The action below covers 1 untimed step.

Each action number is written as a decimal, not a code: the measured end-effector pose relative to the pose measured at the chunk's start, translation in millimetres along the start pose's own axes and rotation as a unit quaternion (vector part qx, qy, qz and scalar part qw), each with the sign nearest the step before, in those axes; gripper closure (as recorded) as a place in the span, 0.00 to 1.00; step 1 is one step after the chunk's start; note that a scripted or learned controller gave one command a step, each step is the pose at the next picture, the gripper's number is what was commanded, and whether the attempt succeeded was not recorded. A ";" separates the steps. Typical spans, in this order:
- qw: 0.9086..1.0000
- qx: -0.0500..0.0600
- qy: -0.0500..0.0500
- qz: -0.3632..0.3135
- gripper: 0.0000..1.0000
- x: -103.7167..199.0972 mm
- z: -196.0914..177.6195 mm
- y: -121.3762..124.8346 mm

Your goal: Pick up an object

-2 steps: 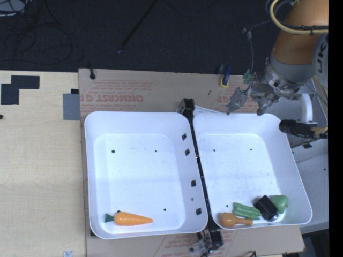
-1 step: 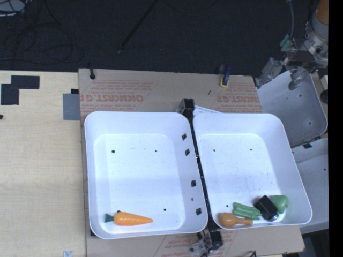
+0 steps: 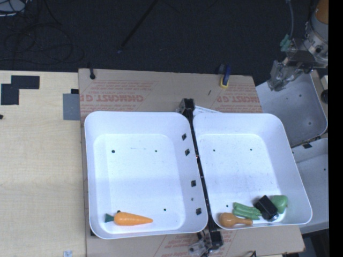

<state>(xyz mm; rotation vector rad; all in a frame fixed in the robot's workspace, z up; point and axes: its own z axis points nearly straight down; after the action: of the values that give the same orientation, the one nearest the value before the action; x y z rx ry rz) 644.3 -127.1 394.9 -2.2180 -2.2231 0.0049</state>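
Orange, a toy carrot (image 3: 132,218) is lying in the left bin (image 3: 102,130), in the corner farthest from the end effector (image 3: 282,75), which is hovering outside the right bin's (image 3: 284,138) far corner; its grip state I cannot tell.

Two shallow white bins sit side by side on a brown cardboard sheet (image 3: 161,92) printed with red lettering — the left bin (image 3: 136,123) and the right bin (image 3: 238,123) meet along a black divider strip (image 3: 194,165) with small clips. The cardboard lies on a pale wooden tabletop (image 3: 37,159) marked with dark rectangular patches (image 3: 19,87). A yellow-and-blue clamp (image 3: 225,76) grips the cardboard's far edge. Behind — a black backdrop with loose cables (image 3: 37,15). A grey metal plate (image 3: 297,106) lies at right.
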 end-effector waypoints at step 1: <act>1.000 0.001 0.001 0.002 1.00 -47.8 14.1 -32.3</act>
<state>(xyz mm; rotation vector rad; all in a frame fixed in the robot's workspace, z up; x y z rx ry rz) 612.0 -175.0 380.9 -2.2214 -2.2166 0.0053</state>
